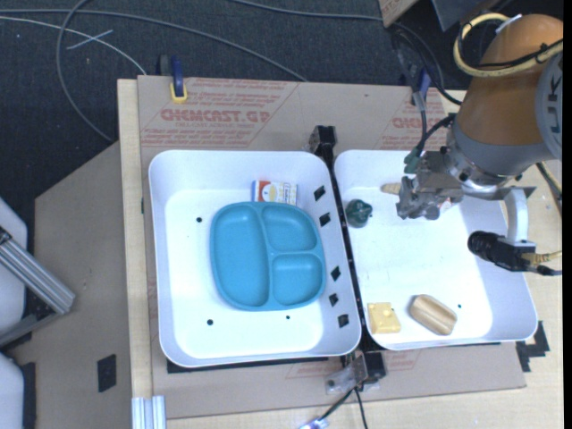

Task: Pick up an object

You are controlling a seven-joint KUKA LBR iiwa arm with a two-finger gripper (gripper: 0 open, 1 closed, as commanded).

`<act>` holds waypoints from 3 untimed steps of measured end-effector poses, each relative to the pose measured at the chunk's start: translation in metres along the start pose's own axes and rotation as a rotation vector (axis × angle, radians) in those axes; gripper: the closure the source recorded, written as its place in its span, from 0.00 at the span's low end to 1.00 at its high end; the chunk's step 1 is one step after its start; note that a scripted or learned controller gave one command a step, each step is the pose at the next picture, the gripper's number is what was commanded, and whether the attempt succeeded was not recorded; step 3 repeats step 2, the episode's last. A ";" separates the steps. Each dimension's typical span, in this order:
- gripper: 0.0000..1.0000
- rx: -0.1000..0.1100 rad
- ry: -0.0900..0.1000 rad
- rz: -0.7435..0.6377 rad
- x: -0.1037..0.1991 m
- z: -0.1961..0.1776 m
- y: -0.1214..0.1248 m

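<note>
Gripper: I see the grey two-finger gripper (418,202) low over the upper part of the right shallow white bin (420,259), right of frame centre.
Grip state: I cannot tell from this angle whether it is spread or closed; nothing visibly pinched.
Nearest thing: small dark-green rounded object (358,211), just left of the gripper on the bin floor, apart from it as far as I can see.
Other candidates: yellow square block (383,317) and tan oblong loaf-like piece (432,315), near each other at the lower edge of the same bin, well apart from the gripper.
Left bin: left shallow white bin (177,206) holds a light-blue three-section plastic plate (268,255); a small white box with orange and blue print (273,191) sits just above the plate.
Progress: I judge the pick as not yet done; everything rests on bin floors. Left: close on one item, likely the green one, and lift.
Surface: both bins sit on a cardboard sheet with red lettering (223,105), clamped at the top edge.
Room: dark carpet floor (71,88) upper left, with loose grey cables (107,12) running over it.
</note>
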State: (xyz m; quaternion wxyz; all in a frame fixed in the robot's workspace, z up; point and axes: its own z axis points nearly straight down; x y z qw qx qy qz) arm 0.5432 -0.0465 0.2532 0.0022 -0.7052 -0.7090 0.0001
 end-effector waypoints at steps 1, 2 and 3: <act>1.00 0.000 0.000 -0.001 0.060 0.016 0.013; 1.00 0.001 0.000 -0.001 0.117 0.027 0.014; 1.00 0.001 0.000 -0.001 0.117 0.027 0.014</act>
